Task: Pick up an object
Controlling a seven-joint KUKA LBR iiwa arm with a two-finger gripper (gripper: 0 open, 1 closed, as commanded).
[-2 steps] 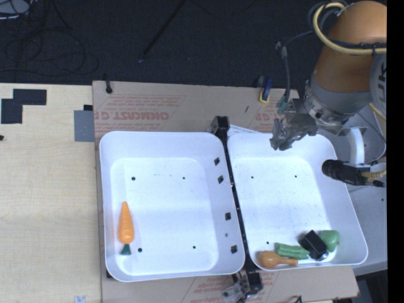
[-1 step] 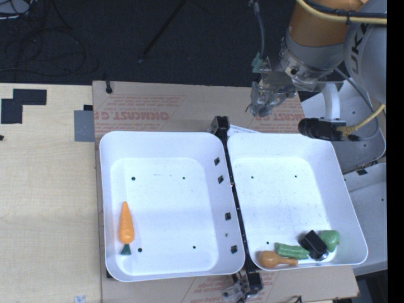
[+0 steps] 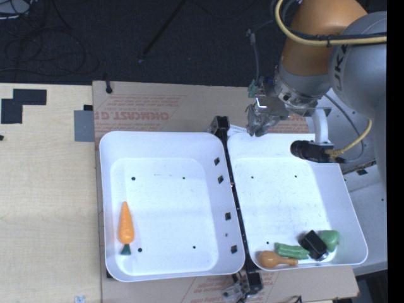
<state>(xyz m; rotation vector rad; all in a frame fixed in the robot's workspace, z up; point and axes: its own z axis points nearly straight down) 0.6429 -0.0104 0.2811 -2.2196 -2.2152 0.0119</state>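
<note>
Fingers of the grey two-finger gripper (image 3: 257, 126) hang above the right white bin's (image 3: 353, 214) far rim; whether they are parted I cannot tell. Candidates lie well apart from it: a green pod (image 3: 291, 251), black block (image 3: 313, 243) and tan pear-like piece (image 3: 275, 259) (huddled together). Descending there risks clipping neighbours or closing on nothing.

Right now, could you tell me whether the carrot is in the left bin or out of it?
In: the carrot lies on the left bin floor, near its left wall.
</note>
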